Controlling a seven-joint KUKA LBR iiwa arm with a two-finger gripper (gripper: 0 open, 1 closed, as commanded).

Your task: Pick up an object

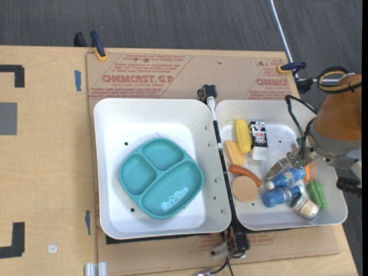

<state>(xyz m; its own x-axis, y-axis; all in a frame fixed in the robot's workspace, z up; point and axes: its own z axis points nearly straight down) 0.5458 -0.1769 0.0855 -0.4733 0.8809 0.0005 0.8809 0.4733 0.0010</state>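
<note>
The gripper hung low near the right bin's right edge, directly over a blue bottle; I could not tell its state. A 2nd blue bottle lay just beside. The bottle looked light, rigid and slippery, best grasped across its body.

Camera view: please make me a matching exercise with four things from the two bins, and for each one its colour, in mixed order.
Things:
1. divided plate
2. banana
3. sausage
4. bottle

Colours:
A. yellow
B. blue
C. teal
D. orange-red

Pairs: 1-C, 2-A, 3-D, 4-B
</note>
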